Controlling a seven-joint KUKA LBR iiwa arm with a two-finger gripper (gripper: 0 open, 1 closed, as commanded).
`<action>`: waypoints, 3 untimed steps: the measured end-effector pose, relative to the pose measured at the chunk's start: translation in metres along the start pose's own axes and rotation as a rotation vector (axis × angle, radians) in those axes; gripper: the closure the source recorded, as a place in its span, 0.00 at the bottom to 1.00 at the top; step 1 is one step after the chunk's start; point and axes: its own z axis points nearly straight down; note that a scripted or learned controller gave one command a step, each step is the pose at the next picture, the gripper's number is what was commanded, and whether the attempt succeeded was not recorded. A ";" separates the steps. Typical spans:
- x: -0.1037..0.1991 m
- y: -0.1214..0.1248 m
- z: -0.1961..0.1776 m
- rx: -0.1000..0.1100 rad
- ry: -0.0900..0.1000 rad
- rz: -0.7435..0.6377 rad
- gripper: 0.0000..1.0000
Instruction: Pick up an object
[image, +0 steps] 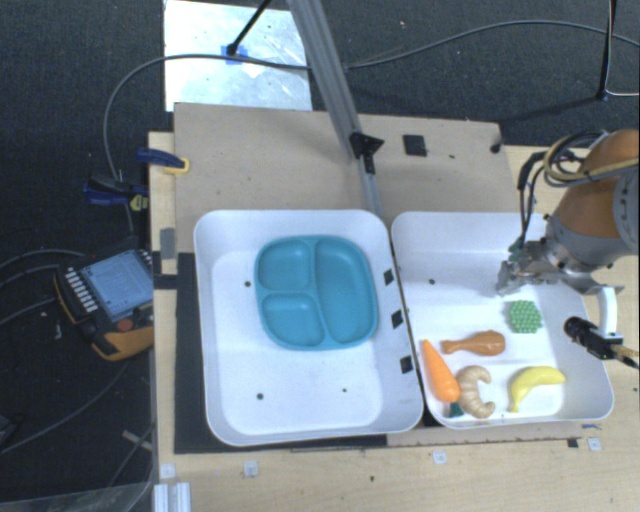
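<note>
Dark carpet with loose cables rings the brown surface (300, 160), which carries two shallow white bins side by side. Left bin (225, 390) holds a smooth teal plate (316, 291) split into three compartments. Right bin (440, 250) holds the candidates: a bumpy green ball (523, 317), a glossy tan drumstick (477, 345), an orange carrot (440, 371), a curled beige piece (477, 390) and a yellow banana (533, 384), all plastic-looking toys. My fingers (518, 272) hover just above the green ball, and I cannot tell whether they are spread or pressed together. I judge this the approach, nothing gripped yet. Next I need a short drop onto the ball, centred, since its round shape could roll away.
</note>
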 end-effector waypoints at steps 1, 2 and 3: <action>0.008 -0.004 -0.051 0.000 0.001 -0.004 1.00; 0.011 0.006 -0.113 -0.003 -0.001 -0.005 1.00; 0.019 0.014 -0.168 -0.002 0.000 -0.007 1.00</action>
